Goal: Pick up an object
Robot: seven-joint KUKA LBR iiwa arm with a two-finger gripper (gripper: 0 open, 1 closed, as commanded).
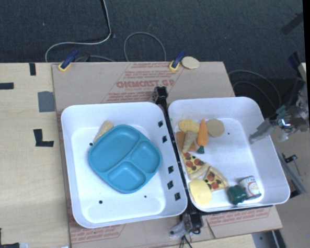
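Hovering at about 3 o'clock in the camera view, the hand (pixel 260 133) pokes in over the right rim of the right bin (pixel 236 165); it is small and blurred, so I cannot tell how far it is open, and nothing can be made out in its grip. Its tip lies over bare white floor, well apart from the toys.

Inside the right bin, the things cluster along the left wall. At about 10 o'clock of that bin an orange carrot (pixel 202 133) lies tilted, touching a yellow piece (pixel 186 126) on its left and sitting just beside a round tan disc (pixel 215 127) on its right. Below them, at about 8 o'clock, lies a pizza slice (pixel 194 161), and a second pizza slice (pixel 216 178) sits lower. A pale yellow lemon-like piece (pixel 200 192) rests at about 7 o'clock, touching that second slice. At 5 o'clock, in the near right corner, a dark green object (pixel 236 195) sits against a small white carton (pixel 250 187).

The left bin (pixel 81 167) holds a blue divided plate (pixel 125 158), with a tan piece (pixel 103 130) peeking from under its 11 o'clock edge.

Both bins sit on a brown cardboard sheet (pixel 136 80) on the counter (pixel 21 155).
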